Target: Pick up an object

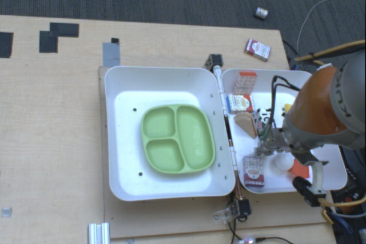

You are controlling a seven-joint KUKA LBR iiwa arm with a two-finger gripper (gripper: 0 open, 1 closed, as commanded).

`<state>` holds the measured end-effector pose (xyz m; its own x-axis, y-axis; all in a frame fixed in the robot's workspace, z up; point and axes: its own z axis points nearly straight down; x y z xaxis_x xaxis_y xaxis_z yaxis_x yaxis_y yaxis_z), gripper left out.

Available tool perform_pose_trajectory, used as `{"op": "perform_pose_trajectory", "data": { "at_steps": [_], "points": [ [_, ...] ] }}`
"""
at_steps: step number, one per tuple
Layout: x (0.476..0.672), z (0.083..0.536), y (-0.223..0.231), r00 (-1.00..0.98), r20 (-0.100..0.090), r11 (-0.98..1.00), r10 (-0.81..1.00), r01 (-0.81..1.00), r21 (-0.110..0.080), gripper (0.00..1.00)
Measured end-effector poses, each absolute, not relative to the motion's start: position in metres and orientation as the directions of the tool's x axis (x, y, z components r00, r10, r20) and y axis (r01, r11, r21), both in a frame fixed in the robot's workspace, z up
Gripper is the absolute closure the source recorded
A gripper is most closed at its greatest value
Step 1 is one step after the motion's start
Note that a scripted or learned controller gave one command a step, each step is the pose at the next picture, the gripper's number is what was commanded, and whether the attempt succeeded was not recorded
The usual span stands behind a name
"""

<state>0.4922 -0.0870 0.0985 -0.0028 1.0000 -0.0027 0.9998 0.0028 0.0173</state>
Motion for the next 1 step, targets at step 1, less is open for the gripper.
{"op": "perform_pose_trajectory", "data": {
  "at_steps": [1],
  "points": [
    [0.4921,0.0984,-0.0869,-0.003,-0.003,0.003,1.000,1.000,0.017,0.00]
  ]
}}
